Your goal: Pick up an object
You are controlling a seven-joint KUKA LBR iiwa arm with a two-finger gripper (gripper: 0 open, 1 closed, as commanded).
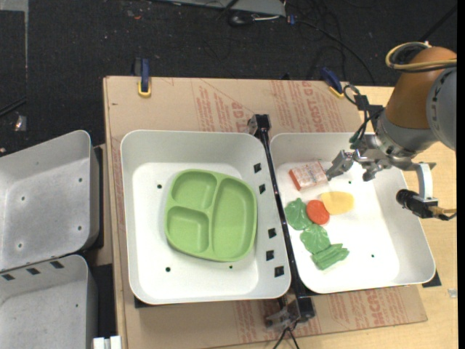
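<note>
In the right bin (392,260) lie a small red and white packet (307,175), a yellow piece (338,203), a round red-orange piece (317,211) and green leafy pieces (296,214) with a green pod-shaped toy (323,247) below them. My gripper (356,166) hangs over the bin's upper right part, just right of the packet and above the yellow piece. Its two fingers stand apart with nothing between them. The grey arm with its orange band (414,97) comes in from the right.
The left bin (145,158) holds a green divided plate (212,214). Both bins rest on a cardboard-covered bench (203,100) with clamps at its back edge. White metal panels (43,187) lie off the bench at left. Cables run across the dark floor behind.
</note>
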